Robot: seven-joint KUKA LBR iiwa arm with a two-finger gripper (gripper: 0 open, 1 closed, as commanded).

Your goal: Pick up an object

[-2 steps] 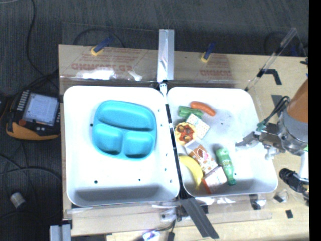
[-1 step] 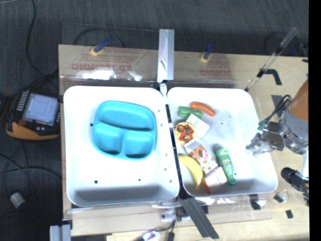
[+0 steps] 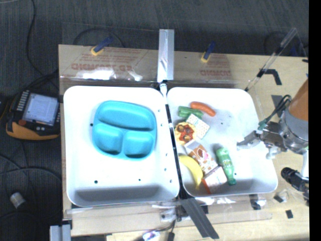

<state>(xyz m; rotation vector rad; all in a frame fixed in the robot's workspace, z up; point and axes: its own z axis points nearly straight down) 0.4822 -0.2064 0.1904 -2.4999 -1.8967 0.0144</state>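
Looking down on your desk (image 3: 235, 67), you have two white bins side by side. The left bin (image 3: 80, 149) carries a blue divided tray (image 3: 124, 129), set near its middle. The right bin (image 3: 251, 114) holds the clutter you could pick from, gathered along its left half: an orange sausage-like piece (image 3: 202, 108) at the top, a green item (image 3: 184, 111) just beside it, a printed square card (image 3: 190, 130) below those, a small picture box (image 3: 201, 153), a yellow banana (image 3: 192, 168) by the dividing wall, a green bottle (image 3: 225, 163) lying tilted, and a red-and-white box (image 3: 215, 179) near the front wall. Your hand (image 3: 251, 138) sits at the right rim of that bin, well apart from the pile, with nothing visibly between its tips; you cannot tell whether it is apart or together. The orange band of the arm (image 3: 302, 104) shows at the right edge.
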